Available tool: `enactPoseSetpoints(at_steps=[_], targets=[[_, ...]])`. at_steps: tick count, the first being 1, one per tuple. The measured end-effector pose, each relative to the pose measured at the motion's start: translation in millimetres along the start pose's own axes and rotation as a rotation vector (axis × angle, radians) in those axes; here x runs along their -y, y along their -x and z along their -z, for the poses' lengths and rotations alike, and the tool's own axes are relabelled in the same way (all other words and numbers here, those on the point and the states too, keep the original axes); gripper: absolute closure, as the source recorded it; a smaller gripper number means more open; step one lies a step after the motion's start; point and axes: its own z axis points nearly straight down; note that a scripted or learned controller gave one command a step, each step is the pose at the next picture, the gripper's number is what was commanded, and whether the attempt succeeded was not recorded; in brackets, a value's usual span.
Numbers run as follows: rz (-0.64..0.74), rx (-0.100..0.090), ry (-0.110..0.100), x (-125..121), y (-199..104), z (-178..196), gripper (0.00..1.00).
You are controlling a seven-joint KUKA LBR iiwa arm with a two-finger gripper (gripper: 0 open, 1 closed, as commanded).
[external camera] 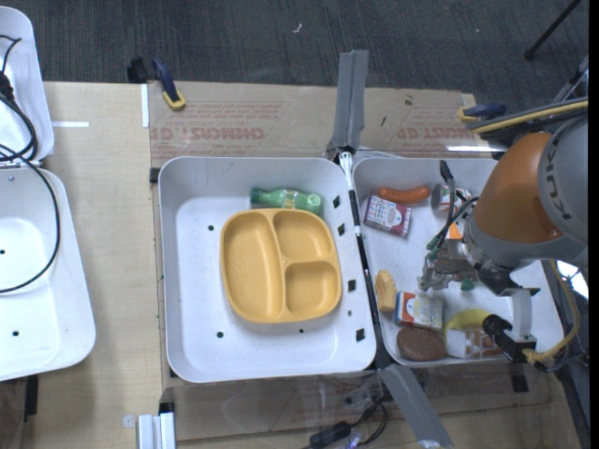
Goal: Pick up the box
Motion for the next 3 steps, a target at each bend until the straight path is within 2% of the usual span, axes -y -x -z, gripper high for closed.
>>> enactPoseSetpoints(at_steps=[1, 2, 3], targets=[[0.000, 0.000, 0.000, 0.0, 0.0, 0.1, 0.00], [-0.339, -0.002, 0.009, 32.1, -6.6, -6.3, 0.00], [-0.342, -0.002, 0.007, 32.0, -6.2, 1.7, 1.00]])
